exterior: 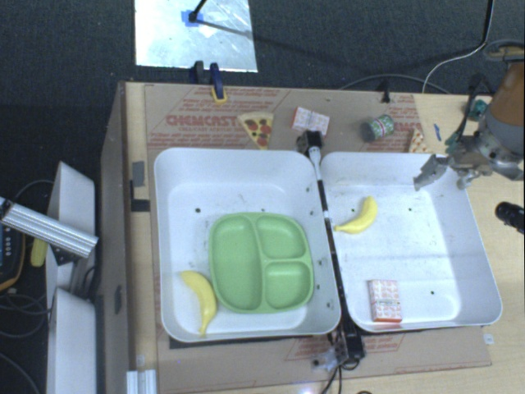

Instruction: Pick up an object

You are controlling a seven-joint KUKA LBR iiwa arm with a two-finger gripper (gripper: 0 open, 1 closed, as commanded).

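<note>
A yellow banana [359, 217] lies in the right bin [486, 290], near its left wall. Close to that bin's front edge lies a small red-and-white box [385, 300]. The left bin [168, 212] holds a green divided plate [262, 261] and a second banana [200, 300] at the plate's front left. My gripper [445, 179] hangs over the right bin's back right corner. It is open, with nothing between its fingers, and it is well apart from the banana and the box.
On the cardboard behind the bins lie a toy pizza slice [257, 128], a small card [311, 121] and a little can [379, 126]. A blue and yellow clamp [215, 79] grips the bench's back edge. A black strip [321, 208] joins the two bins.
</note>
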